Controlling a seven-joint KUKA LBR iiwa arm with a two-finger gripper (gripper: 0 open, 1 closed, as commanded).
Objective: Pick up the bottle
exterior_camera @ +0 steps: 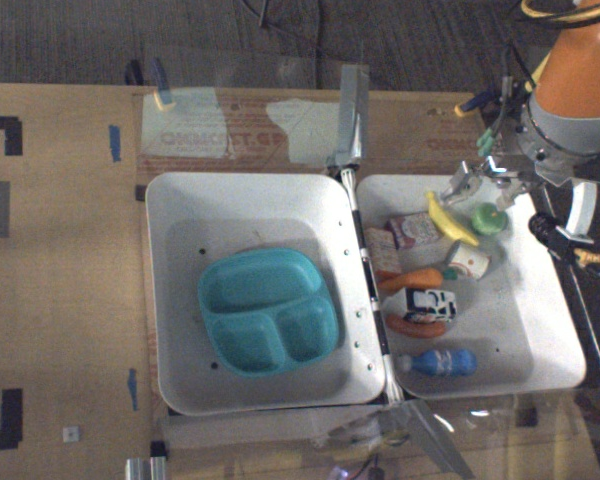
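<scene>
1. Bottle first: the small blue plastic bottle [442, 362] with a white cap lay on its side near the front edge of the right white bin [535, 313], well apart from the gripper.
2. The left white bin [170, 268] held a teal plastic tray [268, 310] with three compartments.
3. The grey arm with an orange band [572, 78] reached over the right bin's back corner.
4. The metal two-finger gripper [485, 181] hovered beside a yellow banana [448, 219] and a green round toy [488, 219]; whether its fingers were wide or narrow I could not tell.
</scene>
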